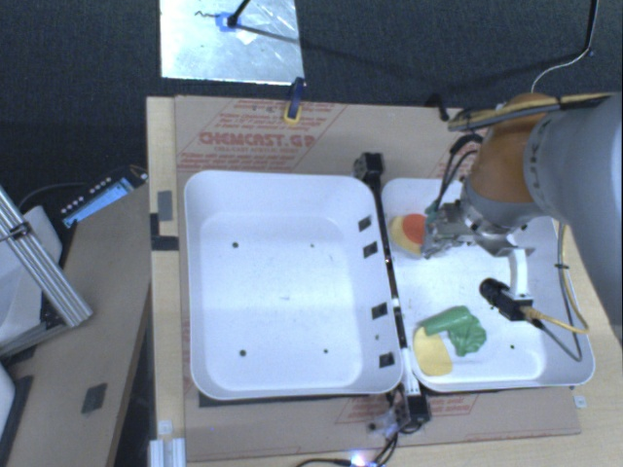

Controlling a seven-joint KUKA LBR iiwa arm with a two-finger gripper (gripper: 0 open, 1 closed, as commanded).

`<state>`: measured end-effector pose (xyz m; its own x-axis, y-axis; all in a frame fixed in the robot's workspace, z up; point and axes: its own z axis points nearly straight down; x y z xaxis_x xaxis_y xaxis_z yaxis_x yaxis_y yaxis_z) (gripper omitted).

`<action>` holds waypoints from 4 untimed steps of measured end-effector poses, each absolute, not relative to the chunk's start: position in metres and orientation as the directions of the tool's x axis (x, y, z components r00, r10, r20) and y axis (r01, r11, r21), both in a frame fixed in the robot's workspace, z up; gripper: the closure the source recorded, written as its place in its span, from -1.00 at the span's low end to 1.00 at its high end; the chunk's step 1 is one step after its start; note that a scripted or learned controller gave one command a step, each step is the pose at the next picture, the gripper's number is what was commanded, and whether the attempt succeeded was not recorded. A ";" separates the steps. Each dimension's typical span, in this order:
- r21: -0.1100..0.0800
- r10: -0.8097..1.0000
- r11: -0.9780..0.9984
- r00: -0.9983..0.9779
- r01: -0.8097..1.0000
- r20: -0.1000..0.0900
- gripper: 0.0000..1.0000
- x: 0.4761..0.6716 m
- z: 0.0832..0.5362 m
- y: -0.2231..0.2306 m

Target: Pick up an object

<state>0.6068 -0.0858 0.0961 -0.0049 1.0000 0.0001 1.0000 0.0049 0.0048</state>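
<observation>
Yellow piece (434,354) sits nearest in the right bin (555,363), touching a green toy (459,329). Farther back, a yellow-and-red object (409,232) rests by the divider with the gripper (438,233) right beside it. Can't tell its state from up here. Probably best to center over the object before squeezing, so it doesn't skid into the wall.

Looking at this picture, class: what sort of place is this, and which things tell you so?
Most likely a robotics lab test bench. A grey robot arm reaches over two shallow white bins set on a cardboard sheet, and the right-hand bin holds small toy-like objects, such as a green one.
</observation>
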 end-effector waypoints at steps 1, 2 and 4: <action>0.015 1.000 0.012 -0.012 1.000 0.003 1.00 0.603 0.216 -0.017; 0.013 1.000 0.012 -0.012 1.000 0.004 1.00 0.665 0.271 0.057; 0.008 1.000 0.012 -0.012 1.000 0.005 1.00 0.668 0.388 0.211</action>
